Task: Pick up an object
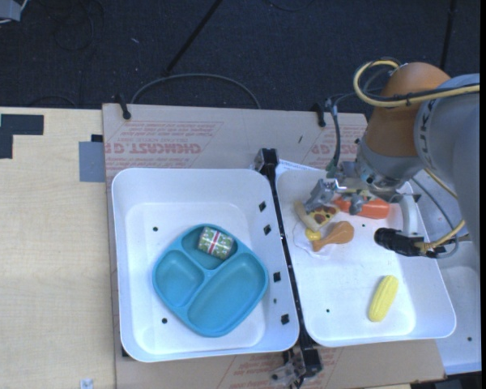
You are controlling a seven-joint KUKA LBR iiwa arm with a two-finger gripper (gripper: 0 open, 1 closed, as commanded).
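From the overhead camera, the end effector is low in the right bin, at the far left part of it, over a tight cluster of toy food; whether it is apart or together cannot be told from this angle, and nothing can be seen held in it. Just beneath and beside it lies a small yellow-and-brown piece, with a toy chicken drumstick just below that and an orange toy carrot close to the right, partly under the wrist. A yellow corn cob lies well apart, toward the near right. Far to the left, in the left bin, a blue divided plate carries a small striped can. The risk, as I judge it, is the crowding: closing here could nudge the drumstick or carrot aside, catch two pieces at once, or pinch an edge that slips on the lift.
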